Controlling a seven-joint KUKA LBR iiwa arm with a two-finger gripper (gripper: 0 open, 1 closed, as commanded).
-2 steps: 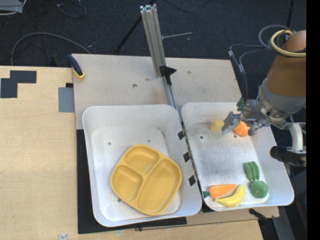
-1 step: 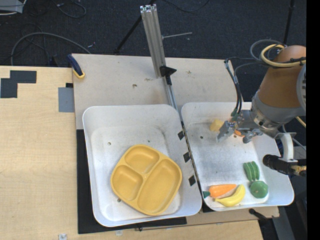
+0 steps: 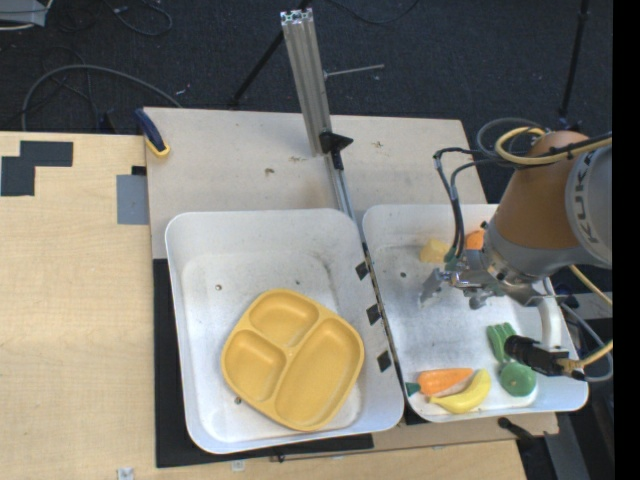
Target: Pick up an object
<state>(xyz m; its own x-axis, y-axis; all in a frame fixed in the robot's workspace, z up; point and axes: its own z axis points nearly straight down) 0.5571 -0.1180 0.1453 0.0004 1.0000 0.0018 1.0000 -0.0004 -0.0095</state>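
Observation:
In the right bin, my gripper hangs low over the floor near the middle, reaching in from the right. A small pale yellow item lies just behind it, close to the gripper but not between its fingertips as far as I can see. An orange carrot and a yellow banana lie together at the bin's front edge. A green piece and a round green piece sit at the front right.
The left bin holds a yellow divided plate toward its front. A metal post stands behind the bins. Black clips line the wall between the bins.

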